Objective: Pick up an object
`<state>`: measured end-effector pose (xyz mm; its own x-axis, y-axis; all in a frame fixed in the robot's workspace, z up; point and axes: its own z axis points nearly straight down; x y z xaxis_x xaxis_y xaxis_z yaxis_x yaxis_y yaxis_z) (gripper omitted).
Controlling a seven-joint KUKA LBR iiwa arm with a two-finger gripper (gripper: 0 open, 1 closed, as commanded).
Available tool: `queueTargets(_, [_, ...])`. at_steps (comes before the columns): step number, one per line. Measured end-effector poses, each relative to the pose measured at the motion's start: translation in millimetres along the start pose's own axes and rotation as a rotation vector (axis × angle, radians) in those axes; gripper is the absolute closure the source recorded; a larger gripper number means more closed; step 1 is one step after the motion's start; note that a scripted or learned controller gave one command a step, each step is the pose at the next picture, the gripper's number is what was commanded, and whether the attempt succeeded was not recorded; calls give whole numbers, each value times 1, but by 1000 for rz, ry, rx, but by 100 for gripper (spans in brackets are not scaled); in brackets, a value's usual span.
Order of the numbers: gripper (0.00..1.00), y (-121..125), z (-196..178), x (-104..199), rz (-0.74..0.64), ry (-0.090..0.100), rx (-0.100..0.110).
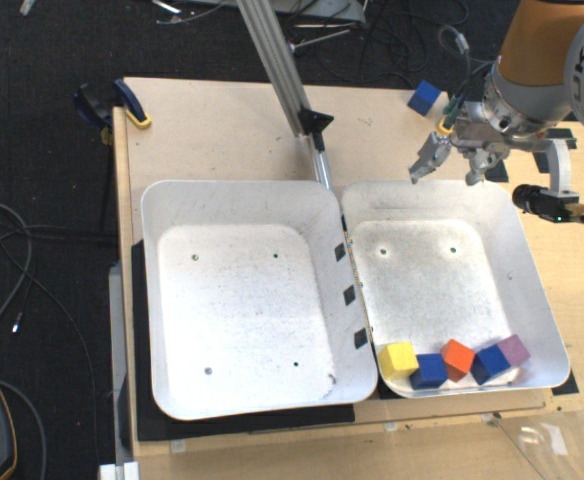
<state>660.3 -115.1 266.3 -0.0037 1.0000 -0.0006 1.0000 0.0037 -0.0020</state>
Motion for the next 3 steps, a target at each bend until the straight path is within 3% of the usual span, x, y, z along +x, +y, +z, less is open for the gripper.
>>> queueTargets(1, [0,21,106,3,-1,1,5])
queueTargets(2, [0,-28,175,0,5,2,6])
queueTargets(3, [0,-125,102,12,7,2,0])
